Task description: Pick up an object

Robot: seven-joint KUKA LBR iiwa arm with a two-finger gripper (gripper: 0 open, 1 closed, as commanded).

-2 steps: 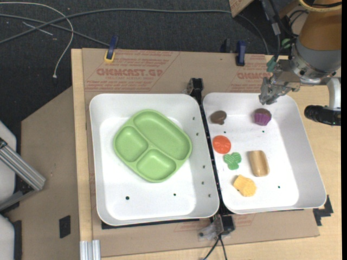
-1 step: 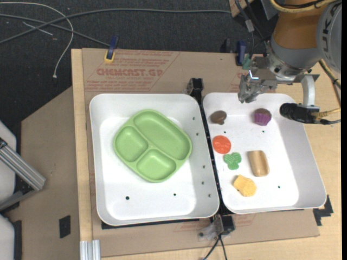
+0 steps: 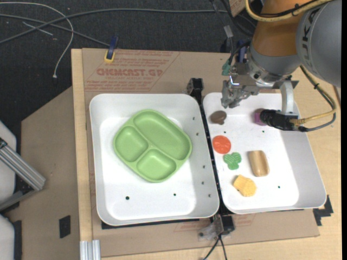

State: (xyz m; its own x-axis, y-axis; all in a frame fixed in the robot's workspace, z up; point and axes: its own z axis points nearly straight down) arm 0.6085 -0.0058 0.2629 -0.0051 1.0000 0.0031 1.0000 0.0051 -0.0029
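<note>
Gripper point(image 3: 232, 99) hangs above brown piece point(image 3: 218, 117) in right bin point(image 3: 303, 161); finger state can't be told. Piece prob. light, rigid, smooth: grip across narrow sides, approx. centre.

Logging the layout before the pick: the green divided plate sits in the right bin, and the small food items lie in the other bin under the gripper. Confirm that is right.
Not quite. The camera view shows the green divided plate in the left bin. The small food items, such as the orange-red round piece, lie in the right bin, where the gripper hangs.
</note>
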